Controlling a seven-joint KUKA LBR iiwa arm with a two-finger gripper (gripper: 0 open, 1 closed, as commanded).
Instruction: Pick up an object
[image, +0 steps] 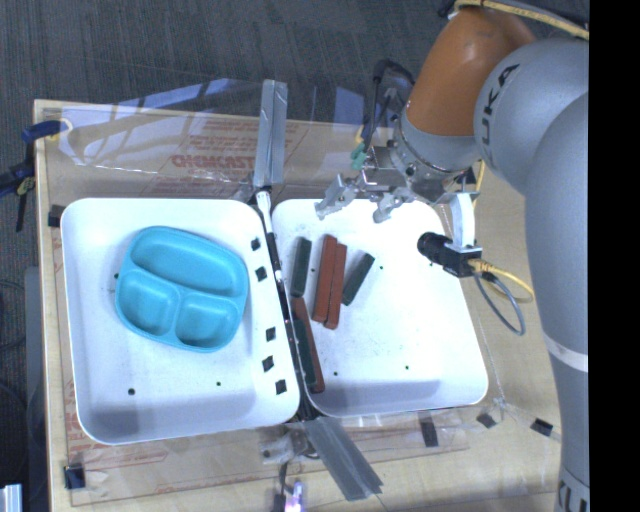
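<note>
The gripper (362, 206) is seen spread open and holding nothing above the right bin (440, 385), with brown block (328, 281) and dark bars lying just below it.

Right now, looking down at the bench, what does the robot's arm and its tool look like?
The arm is bulky, rounded and matte grey, with a glossy orange band above the wrist and dark lettering on the grey shell. The tool is bare silver metal with two thin fingers. A black cylindrical part hangs beside it, trailing a looped grey cable with a yellow-orange section.
</note>
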